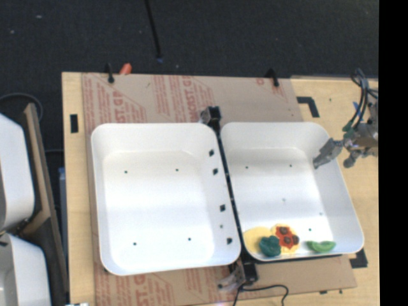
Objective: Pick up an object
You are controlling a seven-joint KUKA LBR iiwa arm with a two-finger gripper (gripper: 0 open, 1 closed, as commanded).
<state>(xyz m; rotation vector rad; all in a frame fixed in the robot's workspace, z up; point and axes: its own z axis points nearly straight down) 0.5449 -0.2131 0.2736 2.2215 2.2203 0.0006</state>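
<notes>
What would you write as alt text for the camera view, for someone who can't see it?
Seen from above, two shallow white bins sit side by side on a bench; the right bin holds a few small colourful toys clustered at its near edge. The robot's pincer hangs over the right bin's far right rim, away from the toys. The left bin lies beside it.
</notes>
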